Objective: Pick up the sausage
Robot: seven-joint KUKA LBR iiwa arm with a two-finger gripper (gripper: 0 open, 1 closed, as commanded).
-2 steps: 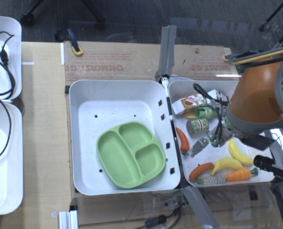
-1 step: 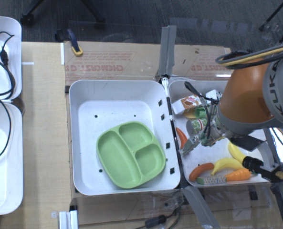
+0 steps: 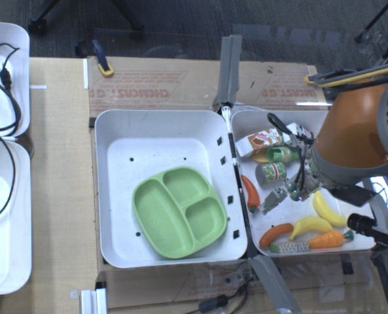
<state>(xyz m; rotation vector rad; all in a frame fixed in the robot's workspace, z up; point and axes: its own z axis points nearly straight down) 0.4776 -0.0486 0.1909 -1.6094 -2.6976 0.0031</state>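
the sausage (image 3: 275, 234) is seen as a short, smooth, orange-red piece with rounded ends, lying at a slant near the front wall of the right bin (image 3: 324, 250). a second reddish piece of like shape (image 3: 250, 192) lies against that bin's left wall, beside the divide between the bins; which of the two is the sausage cannot be told for sure.

just beside the front piece a yellow banana (image 3: 311, 226) and an orange carrot (image 3: 326, 239) with a green tip are found, with a small pale speckled piece (image 3: 292, 246) below them. another banana (image 3: 326, 208) lies further right. toward the back, a red and white packet (image 3: 265, 140) and two green cans (image 3: 273, 172) with labels are seen; their print is too small to be read.

red mirrored lettering is printed on the cardboard (image 3: 180, 84) laid over the tabletop behind the bins, but it cannot be read with certainty.

the gripper (image 3: 297, 187) is lowered into the middle of the right bin, near the cans and apart from both reddish pieces. whether it is apart or together cannot be told, and nothing is seen held in it.

a green divided plate (image 3: 179, 212) is set in the left bin (image 3: 115, 175).
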